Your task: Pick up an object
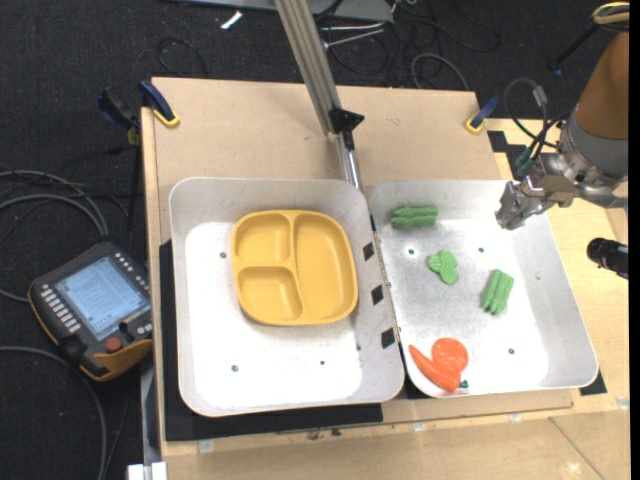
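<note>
In the camera view we see the tool (514, 211) hanging over the upper right corner of the right bin (545, 343), at the end of the grey arm (600, 158) that comes in from the right. We cannot tell how the tool is set, and nothing shows in its grip.

We take the right bin as our landmark. Four toy foods lie in it, all apart from the tool. A green pickle-shaped piece (414, 216) lies near the bin's upper left corner. A smaller green lump (444, 266) sits close to the bin's middle. A second long green piece (497, 291) lies just to the right of that lump, tilted. A red tomato (449, 353) sits near the bin's lower left rim, touching an orange carrot (432, 370) there.

Left of the right bin stands the left bin (200, 368), bearing a yellow divided plate (295, 266). Both bins rest on the tan surface (250, 128). Far to the left of the right bin, on the dark floor, lies a teach pendant (95, 308).
</note>
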{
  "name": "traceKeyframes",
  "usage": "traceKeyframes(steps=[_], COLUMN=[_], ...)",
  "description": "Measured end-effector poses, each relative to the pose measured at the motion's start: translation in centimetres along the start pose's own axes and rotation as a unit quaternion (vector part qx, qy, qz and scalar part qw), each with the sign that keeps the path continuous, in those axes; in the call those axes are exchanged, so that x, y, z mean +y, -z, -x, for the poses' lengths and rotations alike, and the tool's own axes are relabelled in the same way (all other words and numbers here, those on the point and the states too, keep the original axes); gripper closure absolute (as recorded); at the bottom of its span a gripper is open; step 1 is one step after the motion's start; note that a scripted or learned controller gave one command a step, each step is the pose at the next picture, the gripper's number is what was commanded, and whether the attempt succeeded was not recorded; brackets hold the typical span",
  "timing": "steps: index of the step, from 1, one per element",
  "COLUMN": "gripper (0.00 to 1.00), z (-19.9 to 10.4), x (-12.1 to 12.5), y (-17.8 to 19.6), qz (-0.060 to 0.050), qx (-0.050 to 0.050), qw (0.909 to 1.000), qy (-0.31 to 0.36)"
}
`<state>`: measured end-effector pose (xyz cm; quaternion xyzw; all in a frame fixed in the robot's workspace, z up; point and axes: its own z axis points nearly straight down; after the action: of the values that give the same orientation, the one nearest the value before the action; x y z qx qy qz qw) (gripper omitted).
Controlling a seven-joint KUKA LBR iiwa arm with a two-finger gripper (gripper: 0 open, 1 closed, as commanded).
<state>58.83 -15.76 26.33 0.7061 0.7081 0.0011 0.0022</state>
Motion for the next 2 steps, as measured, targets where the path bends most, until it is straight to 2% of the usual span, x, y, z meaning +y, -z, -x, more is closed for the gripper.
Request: traceKeyframes(steps=[1, 2], gripper=[1.00, 1.00], z=[-5.4, -10.8], x=[-0.9, -2.2], y=[0.6, -1.1], qz=[-0.002, -0.003], qx=[0.002, 0.002], qw=[1.0000, 1.0000], qy=[0.002, 0.003])
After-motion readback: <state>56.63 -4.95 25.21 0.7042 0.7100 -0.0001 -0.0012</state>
